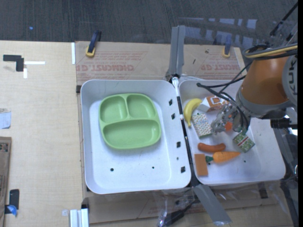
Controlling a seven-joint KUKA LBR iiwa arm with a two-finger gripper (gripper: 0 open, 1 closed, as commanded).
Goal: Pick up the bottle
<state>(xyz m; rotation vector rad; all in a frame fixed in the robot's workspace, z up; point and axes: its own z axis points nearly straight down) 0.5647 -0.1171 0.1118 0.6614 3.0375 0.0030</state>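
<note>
At centre right the gripper (225, 121), open or closed I cannot tell, sits low in the right bin (265, 174); the bottle, probably light and slick, is best gripped across its body.

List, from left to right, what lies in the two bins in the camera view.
Green divided plate → banana → patterned packet → sausage → carrot → small green carton.

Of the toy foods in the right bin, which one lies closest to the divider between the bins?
The yellow banana, curved along the right bin's left wall; the sausage and carrot lie farther in.
</note>
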